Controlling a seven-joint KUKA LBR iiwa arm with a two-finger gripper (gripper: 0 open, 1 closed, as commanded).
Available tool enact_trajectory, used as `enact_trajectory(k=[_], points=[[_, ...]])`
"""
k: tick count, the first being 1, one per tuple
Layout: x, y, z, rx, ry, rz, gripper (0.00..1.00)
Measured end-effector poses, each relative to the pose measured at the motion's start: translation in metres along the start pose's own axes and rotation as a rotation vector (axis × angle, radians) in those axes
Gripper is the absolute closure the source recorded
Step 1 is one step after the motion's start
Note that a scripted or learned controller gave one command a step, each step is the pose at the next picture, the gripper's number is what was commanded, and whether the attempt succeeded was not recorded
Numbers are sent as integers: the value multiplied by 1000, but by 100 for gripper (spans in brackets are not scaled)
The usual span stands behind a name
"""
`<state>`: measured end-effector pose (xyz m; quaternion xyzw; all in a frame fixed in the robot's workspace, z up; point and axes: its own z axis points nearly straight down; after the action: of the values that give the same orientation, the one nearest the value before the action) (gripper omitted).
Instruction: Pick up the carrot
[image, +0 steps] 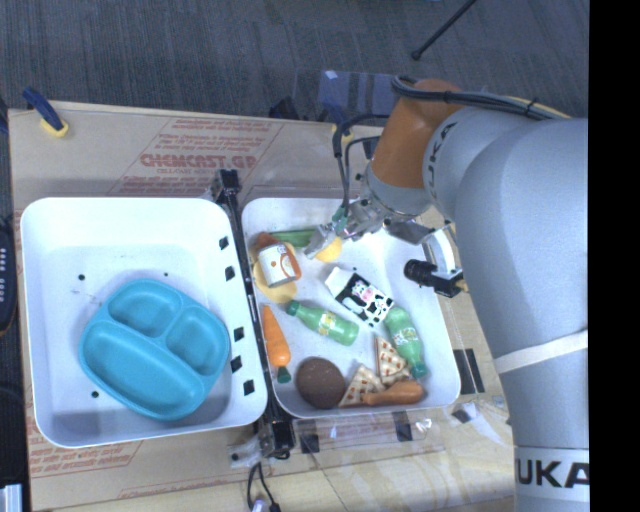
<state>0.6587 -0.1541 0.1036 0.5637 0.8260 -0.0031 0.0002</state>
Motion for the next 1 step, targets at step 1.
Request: enact_trajectory(k=[1], points=[[51, 19, -66, -3, 4, 398, 100]])
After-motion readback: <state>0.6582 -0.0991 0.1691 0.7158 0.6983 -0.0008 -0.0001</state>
